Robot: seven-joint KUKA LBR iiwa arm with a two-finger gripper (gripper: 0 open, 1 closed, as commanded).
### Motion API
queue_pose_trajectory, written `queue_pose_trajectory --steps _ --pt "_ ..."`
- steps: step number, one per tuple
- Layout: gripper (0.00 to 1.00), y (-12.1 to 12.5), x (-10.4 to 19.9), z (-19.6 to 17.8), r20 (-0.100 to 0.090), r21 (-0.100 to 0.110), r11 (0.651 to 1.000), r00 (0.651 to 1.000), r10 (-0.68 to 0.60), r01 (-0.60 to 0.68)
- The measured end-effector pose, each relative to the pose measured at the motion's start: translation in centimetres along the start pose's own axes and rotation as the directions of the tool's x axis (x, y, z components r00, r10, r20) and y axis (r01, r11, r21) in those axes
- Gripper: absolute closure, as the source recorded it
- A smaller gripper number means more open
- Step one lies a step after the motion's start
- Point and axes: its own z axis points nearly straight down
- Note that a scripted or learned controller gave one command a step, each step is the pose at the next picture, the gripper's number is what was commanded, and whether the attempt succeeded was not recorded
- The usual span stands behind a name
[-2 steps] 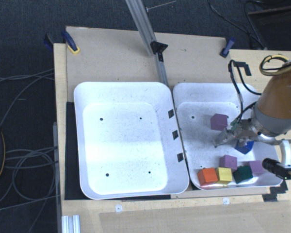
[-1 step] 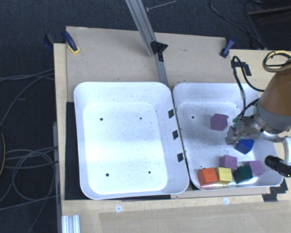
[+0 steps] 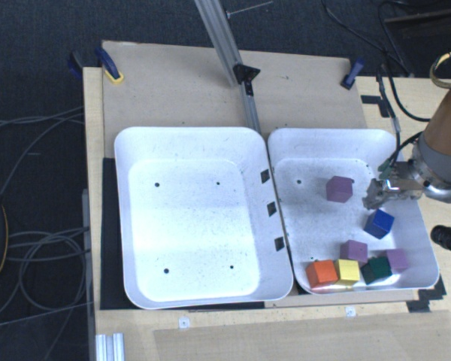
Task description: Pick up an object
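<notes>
Across the tabletop (image 3: 316, 89) sit two white bins, and the right bin (image 3: 308, 145) is the landmark for everything else. The left bin (image 3: 188, 209) lies just beside it, their rims touching. The arm (image 3: 443, 149) reaches over the right bin's right wall, and its claw (image 3: 381, 192) hangs low inside, near that wall; whether it is open or closed I cannot tell (it is small and blurred), and nothing visibly sits in it. Just below the claw, close to or touching it, lies a blue block (image 3: 379, 223), tilted. A purple block (image 3: 339, 189) stands alone near the bin's middle. Along the front wall cluster an orange block (image 3: 322, 273), a yellow block (image 3: 349, 271), a green block (image 3: 376, 269) and two smaller purple ones. These look light, rigid and smooth-faced; I would pinch the blue block across two opposite flat faces, not its corners.
</notes>
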Motion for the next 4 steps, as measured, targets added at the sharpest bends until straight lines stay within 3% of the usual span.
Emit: queue_pose_trajectory --steps 1,4 --pt "1.0 0.2 0.0 -5.4 0.0 -0.001 1.0 1.0 -0.001 0.001" --pt "1.0 4.5 16.2 -4.0 -0.003 0.006 1.0 1.0 -0.004 0.004"
